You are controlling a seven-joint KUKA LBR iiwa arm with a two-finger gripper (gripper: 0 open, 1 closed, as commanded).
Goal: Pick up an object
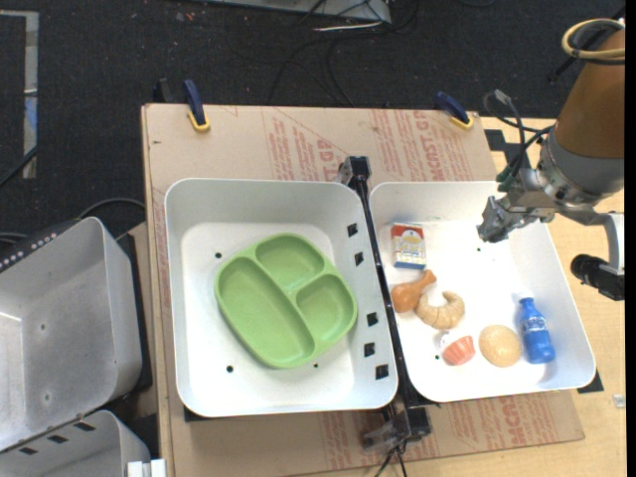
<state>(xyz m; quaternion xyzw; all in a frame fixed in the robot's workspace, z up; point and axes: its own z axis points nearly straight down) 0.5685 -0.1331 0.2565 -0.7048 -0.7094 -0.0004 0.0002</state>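
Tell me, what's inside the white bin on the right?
The right bin holds a small red and white carton, a toy chicken drumstick, a croissant, a pink piece, a tan bun and a blue bottle. The gripper covers a patch of the bin's floor.

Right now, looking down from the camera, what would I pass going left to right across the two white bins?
Green tray → small carton → croissant → round bun → blue bottle, with the claw hanging above the right bin.
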